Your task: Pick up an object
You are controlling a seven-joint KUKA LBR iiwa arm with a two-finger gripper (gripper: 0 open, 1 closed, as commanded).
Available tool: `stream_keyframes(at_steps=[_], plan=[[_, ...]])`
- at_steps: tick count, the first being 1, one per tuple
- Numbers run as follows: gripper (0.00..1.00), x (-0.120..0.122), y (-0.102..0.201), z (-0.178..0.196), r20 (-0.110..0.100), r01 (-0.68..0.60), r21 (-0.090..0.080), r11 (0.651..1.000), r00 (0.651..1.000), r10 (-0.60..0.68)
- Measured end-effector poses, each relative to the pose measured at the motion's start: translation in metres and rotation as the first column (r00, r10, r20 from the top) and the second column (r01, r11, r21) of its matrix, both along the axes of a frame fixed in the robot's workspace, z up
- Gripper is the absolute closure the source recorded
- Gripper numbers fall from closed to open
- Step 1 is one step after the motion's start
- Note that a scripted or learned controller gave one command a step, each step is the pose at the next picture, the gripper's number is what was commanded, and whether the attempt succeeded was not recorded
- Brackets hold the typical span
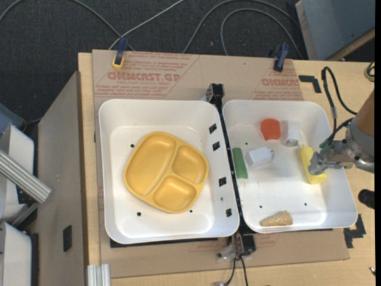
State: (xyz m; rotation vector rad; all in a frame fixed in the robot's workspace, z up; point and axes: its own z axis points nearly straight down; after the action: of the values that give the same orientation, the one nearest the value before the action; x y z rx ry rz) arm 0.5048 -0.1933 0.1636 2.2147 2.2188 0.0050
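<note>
Yellow tray in white bin; orange cup, green block alongside.

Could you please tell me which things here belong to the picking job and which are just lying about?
Job:
tool
yellow object by the tool
orange block
green bar
tan piece

Lying about:
yellow divided tray
blue clamps
cables

Yellow object at right bin's right wall, long axis upright, beneath tool.
</note>
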Motion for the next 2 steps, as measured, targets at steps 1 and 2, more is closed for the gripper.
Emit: stream_keyframes(at_steps=[1, 2], plan=[[1.00, -0.002, -0.005, 0.063, 0.001, 0.000, -0.001, 1.000, 1.000, 0.000], [1.00, -0.001, -0.005, 0.115, 0.000, 0.000, 0.000, 1.000, 1.000, 0.000]])
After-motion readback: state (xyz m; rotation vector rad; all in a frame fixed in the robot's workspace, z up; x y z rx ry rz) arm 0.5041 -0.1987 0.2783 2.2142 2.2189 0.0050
